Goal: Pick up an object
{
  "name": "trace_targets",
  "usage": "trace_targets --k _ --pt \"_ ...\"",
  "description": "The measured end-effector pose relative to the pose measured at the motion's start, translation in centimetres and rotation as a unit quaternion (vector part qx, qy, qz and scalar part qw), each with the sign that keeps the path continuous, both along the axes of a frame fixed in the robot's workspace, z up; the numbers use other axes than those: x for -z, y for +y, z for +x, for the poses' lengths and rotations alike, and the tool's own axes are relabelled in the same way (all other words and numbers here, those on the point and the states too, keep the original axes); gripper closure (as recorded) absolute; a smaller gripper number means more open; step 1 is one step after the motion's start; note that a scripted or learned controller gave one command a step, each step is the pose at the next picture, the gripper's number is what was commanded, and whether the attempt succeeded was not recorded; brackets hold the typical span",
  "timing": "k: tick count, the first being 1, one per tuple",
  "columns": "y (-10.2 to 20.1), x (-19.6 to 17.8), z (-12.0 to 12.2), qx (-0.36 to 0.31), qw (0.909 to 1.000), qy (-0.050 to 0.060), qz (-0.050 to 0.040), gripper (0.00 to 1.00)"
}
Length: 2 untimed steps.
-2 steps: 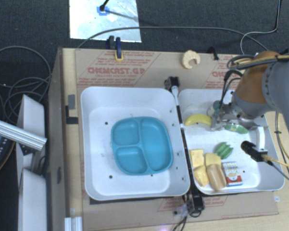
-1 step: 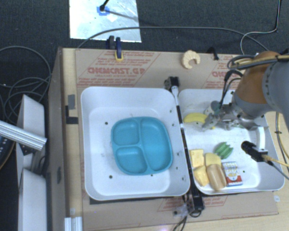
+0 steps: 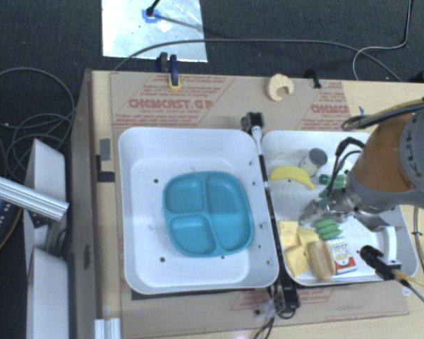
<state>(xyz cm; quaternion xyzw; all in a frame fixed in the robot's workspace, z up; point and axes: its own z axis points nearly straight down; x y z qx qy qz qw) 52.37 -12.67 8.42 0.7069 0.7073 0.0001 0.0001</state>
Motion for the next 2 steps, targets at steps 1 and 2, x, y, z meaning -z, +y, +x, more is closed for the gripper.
trace_targets --k 1,2 --pt "-3.3 -0.1 6.9 -0.001 1.0000 -0.002 -0.0007 0.00" --pt "-0.5 -6.3 14.6 -0.002 1.0000 -0.003 -0.0004 0.00"
